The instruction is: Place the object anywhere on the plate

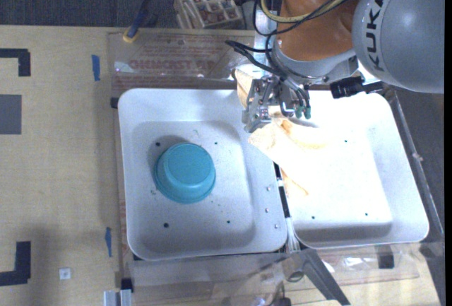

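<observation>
A blue plate [185, 172], turned rim-down like a shallow bowl, is seen in the left white bin [134, 121] on the bench [56, 156]. The gripper [272, 114] of the grey arm [395, 22] is poised over the inner edge of the right white bin [367, 206], near the divide between the two. A pale yellowish object [289, 138], washed out by glare, is spread just beneath it; whether the gripper is spread or pinching the object cannot be told.
</observation>
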`<state>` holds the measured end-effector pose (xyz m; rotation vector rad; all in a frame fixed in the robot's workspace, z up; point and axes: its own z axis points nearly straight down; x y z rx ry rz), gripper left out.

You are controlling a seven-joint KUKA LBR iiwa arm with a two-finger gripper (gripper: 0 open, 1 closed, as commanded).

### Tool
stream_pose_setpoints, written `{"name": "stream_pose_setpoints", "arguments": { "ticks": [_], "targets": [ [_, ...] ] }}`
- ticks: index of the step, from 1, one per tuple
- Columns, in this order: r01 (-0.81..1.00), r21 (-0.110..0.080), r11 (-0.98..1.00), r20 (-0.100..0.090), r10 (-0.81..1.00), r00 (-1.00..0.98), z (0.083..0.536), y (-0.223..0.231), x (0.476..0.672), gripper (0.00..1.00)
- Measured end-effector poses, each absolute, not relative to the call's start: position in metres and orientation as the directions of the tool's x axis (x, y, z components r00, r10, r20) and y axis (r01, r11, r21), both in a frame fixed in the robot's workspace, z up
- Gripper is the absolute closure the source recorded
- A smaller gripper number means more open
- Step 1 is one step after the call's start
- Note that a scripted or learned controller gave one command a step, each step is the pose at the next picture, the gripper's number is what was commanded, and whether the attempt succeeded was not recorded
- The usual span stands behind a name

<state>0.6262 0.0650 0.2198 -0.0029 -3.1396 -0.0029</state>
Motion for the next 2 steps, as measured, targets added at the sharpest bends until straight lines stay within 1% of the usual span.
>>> {"name": "stream_pose_setpoints", "arguments": {
  "ticks": [1,2],
  "targets": [
    [-0.001,0.002,1.000,0.002,-0.001,-1.000,0.2220,0.1076,0.5995,1.00],
    [0.000,0.002,1.000,0.002,0.000,-1.000,0.2222,0.1074,0.5995,0.00]
  ]
}}
